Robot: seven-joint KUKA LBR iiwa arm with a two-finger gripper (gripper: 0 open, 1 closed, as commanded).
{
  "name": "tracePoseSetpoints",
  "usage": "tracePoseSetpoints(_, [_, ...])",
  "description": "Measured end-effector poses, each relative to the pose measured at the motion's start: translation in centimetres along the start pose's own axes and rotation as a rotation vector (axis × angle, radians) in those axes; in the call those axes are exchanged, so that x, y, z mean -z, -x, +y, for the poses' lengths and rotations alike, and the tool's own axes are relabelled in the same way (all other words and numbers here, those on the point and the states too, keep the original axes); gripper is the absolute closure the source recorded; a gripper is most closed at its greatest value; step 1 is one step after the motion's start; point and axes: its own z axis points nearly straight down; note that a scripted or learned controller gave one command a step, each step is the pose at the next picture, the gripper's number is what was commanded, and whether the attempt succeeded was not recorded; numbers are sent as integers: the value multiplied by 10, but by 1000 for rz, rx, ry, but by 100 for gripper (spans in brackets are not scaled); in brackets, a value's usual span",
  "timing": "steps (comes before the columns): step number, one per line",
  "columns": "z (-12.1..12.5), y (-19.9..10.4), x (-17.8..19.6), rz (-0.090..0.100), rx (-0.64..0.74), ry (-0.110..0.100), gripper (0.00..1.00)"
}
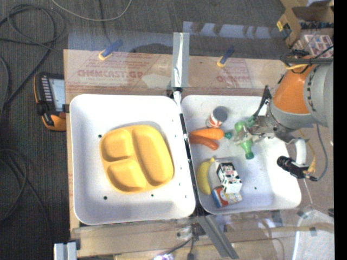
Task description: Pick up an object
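The gripper (248, 140), jaws hard to read, hovers by a carrot (206, 137), probably light and smooth; grasp mid-body.

Lighting is even, diffuse, from overhead; overall bright. The white bins (81, 161) read near overexposed, with surface detail washed out toward their rims. Shadows are soft and short, gathering under the yellow tray (138, 158). Faint glare sits on the clear sheet (135, 72) along the bench's far edge. Focus is moderate, with slight softness and coarse resolution throughout.
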Motion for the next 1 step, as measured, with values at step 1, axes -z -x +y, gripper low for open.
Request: tracePoseSetpoints(1, [31, -66, 94, 4, 32, -17, 100])
